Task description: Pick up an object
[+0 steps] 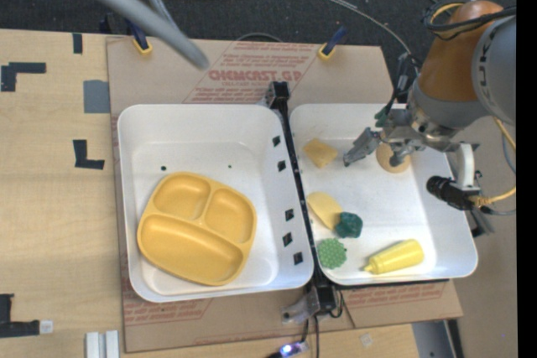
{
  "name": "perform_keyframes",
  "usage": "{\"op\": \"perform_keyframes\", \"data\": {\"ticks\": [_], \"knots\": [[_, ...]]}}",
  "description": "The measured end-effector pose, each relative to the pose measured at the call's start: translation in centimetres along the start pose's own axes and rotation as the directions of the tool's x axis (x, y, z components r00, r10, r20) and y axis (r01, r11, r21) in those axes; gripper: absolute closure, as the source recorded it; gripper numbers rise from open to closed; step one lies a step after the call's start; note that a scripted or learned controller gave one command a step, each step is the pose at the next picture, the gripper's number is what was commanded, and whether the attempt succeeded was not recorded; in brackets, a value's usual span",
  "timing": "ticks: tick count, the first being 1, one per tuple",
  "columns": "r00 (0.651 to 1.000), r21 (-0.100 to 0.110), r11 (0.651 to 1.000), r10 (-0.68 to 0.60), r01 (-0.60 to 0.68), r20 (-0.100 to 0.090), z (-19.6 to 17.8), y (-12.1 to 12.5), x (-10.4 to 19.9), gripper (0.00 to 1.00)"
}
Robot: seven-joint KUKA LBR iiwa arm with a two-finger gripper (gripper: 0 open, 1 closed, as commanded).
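Tool (375,146) open, empty, right of frame. Nearest yellow block (319,153): likely light, stiff; grip across flat sides.

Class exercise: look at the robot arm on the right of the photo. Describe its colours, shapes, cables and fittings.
The arm is bulky and rounded, grey, with an orange band above the wrist. A thin yellow cable loops beside it. A black cylindrical fitting sticks out near the wrist. The hand is small, built of dark grey metal parts.
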State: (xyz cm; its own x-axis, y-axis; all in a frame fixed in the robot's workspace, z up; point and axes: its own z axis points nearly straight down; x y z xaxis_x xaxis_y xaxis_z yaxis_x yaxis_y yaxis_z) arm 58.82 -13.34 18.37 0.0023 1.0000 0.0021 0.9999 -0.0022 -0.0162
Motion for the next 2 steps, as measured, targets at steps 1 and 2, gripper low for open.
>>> {"op": "perform_keyframes", "data": {"ticks": [1, 2], "knots": [[1.000, -0.014, 1.000, -0.004, 0.004, 0.002, -0.9, 0.3, 0.0, 0.00], [1.000, -0.011, 1.000, -0.004, 0.004, 0.003, 5.0, 1.2, 0.0, 0.00]]}}
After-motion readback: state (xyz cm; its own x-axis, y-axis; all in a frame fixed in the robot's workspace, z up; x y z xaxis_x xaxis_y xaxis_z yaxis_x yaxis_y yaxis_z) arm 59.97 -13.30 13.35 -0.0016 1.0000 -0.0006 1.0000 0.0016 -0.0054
